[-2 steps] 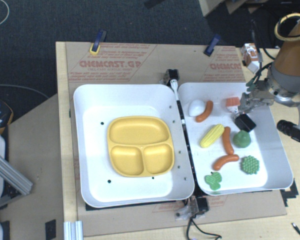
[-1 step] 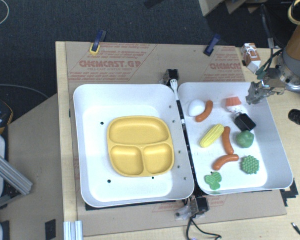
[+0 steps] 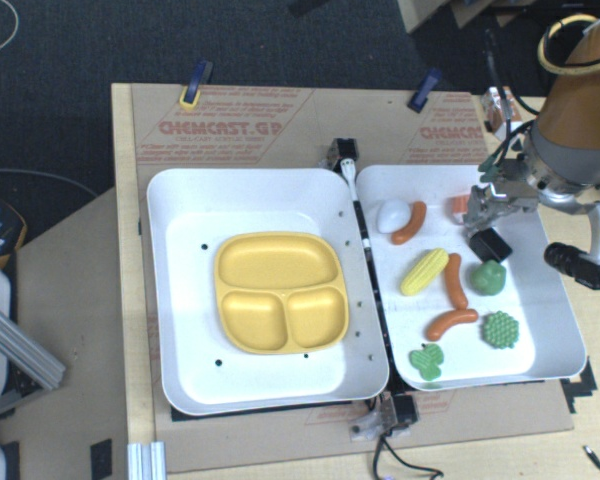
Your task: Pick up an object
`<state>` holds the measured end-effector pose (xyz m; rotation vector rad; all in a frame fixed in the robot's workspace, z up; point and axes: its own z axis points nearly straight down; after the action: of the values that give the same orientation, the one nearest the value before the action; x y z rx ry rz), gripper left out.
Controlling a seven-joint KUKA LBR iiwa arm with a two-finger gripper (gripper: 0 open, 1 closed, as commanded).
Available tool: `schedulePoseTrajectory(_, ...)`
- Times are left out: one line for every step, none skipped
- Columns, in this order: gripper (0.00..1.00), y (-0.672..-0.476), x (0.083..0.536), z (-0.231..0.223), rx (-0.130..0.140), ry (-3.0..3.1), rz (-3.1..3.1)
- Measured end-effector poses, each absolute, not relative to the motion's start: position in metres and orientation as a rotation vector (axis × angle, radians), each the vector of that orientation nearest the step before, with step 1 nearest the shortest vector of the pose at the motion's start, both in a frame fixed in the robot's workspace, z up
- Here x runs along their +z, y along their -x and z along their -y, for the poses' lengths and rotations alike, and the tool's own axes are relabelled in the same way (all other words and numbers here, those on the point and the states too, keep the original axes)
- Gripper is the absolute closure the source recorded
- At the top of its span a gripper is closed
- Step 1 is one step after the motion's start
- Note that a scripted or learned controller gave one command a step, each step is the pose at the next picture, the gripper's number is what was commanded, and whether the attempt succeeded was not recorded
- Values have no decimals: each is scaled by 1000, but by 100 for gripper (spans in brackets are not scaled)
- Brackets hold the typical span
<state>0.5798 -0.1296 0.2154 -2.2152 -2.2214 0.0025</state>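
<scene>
The right bin [image 3: 540, 268] holds several toy foods. Among them are a white egg [image 3: 391, 214], a yellow corn cob [image 3: 423, 271] and three orange-red sausages [image 3: 410, 222] [image 3: 453, 280] [image 3: 450, 321]. A round green vegetable [image 3: 488, 277], a bumpy green piece [image 3: 499, 329] and a green broccoli [image 3: 426, 360] lie toward the front. My gripper [image 3: 486, 236] hangs low over the bin's back right part, just above the round green vegetable. A small red piece [image 3: 460, 206] peeks out at its left side. I see nothing held.
The left bin [image 3: 180, 268] contains a yellow three-compartment plate [image 3: 279, 290]. A black divider rail [image 3: 365, 258] runs between the bins. The grey arm with its orange band [image 3: 578, 88] fills the upper right. Blue clamps [image 3: 194, 83] [image 3: 423, 90] sit on the board's back edge.
</scene>
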Motion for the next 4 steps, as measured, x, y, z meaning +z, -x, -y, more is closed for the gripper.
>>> schedulePoseTrajectory(100,-562,227,80,1,2213,2224)
schedulePoseTrajectory(100,-534,232,44,2,2215,2222)
schedulePoseTrajectory(100,-526,227,46,3,2220,2219)
schedulePoseTrajectory(100,-529,235,35,-3,2220,2225)
